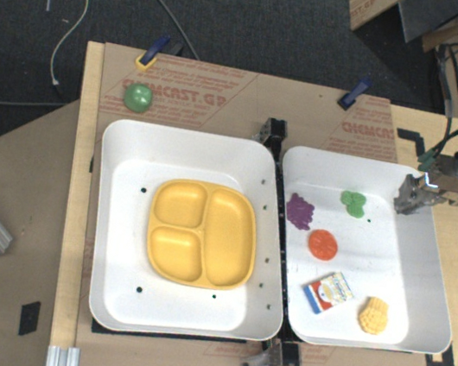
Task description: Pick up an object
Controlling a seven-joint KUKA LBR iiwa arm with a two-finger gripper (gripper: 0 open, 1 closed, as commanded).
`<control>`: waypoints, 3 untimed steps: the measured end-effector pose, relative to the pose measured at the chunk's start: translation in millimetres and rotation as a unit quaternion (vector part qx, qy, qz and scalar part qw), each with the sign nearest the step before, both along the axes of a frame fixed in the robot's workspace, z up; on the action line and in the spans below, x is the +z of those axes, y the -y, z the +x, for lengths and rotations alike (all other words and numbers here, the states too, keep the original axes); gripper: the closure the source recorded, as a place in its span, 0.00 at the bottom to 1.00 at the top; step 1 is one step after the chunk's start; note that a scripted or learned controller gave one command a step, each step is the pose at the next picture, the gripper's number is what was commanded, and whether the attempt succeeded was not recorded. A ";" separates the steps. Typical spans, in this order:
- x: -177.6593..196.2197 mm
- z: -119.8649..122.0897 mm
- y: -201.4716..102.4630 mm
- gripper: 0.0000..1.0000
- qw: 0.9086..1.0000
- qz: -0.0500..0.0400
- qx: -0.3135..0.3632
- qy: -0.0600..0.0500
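Observation:
In the right bin lie a green toy, a purple grape cluster, a red-orange round piece, a small white, red and blue carton and a yellow pineapple-like toy. My gripper hangs over the bin's far right corner, to the right of the green toy and apart from it. Nothing shows between its fingers.
The left bin holds a yellow three-compartment plate. A green ball rests on the cardboard behind the left bin. Blue clamps grip the board's far edge. Cables cross the dark floor at top left.

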State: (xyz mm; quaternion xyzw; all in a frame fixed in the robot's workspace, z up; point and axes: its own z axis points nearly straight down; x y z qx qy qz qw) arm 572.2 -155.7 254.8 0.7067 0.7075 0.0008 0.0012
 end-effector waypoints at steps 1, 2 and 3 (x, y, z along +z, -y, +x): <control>-5.2 11.0 -41.4 1.00 1.000 0.001 0.002 -0.002; -0.2 23.5 -95.5 1.00 1.000 0.001 0.002 0.000; -17.5 31.8 -143.6 1.00 1.000 0.001 0.002 -0.003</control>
